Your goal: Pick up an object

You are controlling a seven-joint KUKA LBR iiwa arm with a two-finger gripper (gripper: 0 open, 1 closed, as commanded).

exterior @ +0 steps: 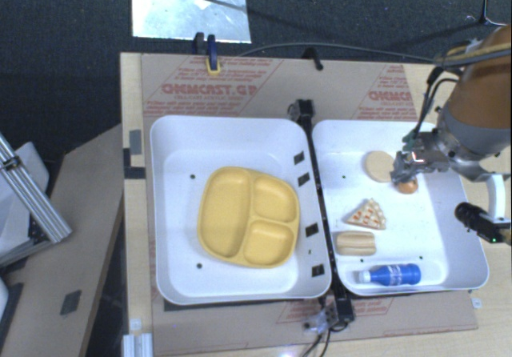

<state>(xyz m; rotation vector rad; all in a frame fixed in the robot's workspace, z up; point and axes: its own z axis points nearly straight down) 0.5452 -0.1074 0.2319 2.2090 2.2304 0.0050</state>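
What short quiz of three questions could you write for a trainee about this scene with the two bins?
1. True or false: the yellow divided tray lies in the left bin.
2. Which item lies nearest the front edge of the right bin? A) blue bottle B) pizza slice C) hot dog bun
3. Fill in: the gripper is above a small ____ object beside the round tan piece.

Key: 1 true; 2 A; 3 orange-brown.
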